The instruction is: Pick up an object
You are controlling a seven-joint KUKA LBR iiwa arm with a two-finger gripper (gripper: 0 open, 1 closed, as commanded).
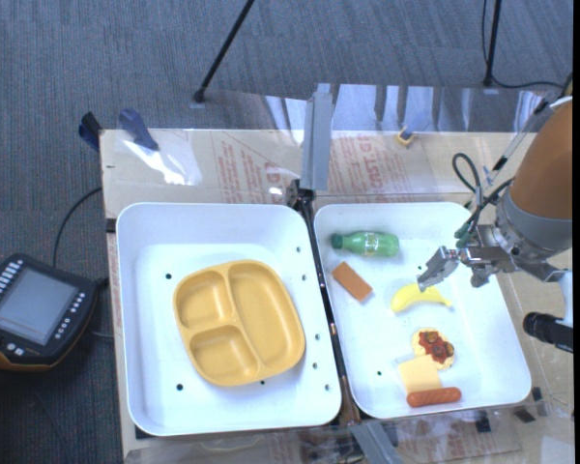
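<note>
Two shallow white plastic bins sit side by side: the left bin (145,259) shows small dark dots on its floor, and the right bin (483,356) is plain white. In the left bin lies a mustard-yellow three-compartment plastic tray (239,322). In the right bin, at 11 o'clock, is a green plastic bottle (366,244) with a paler label; below it is an orange-brown block (351,281). Near the centre is a bright yellow toy banana (420,299). Toward 6 o'clock are a tan pizza piece with red and dark spots (433,347), a pale yellow square slab (420,372) and a red-orange sausage (433,396). The arm (551,177) is orange over grey.
</note>
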